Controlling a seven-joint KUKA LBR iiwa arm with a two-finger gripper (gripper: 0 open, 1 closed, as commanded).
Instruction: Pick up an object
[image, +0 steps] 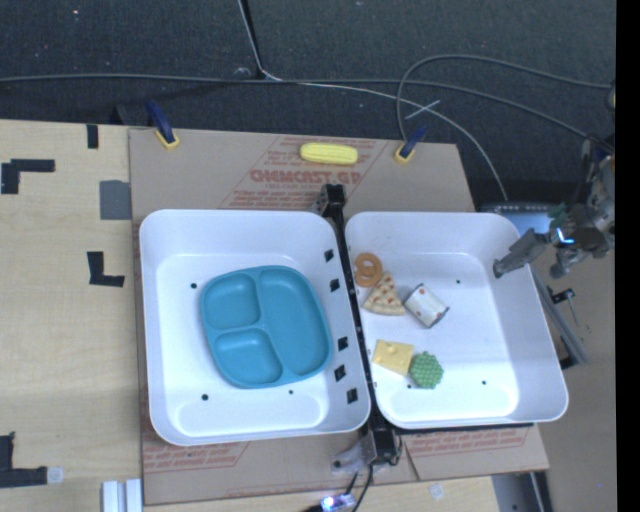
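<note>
The gripper hangs over the right bin's outer rim, its grip unclear; food pieces cluster near the divider.

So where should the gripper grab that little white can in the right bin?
Probably across the can's round body, coming straight down. It lies tipped on its side, angled, with bare floor around it; the waffle slice sits close on its left, so close the fingers along the free sides.
</note>
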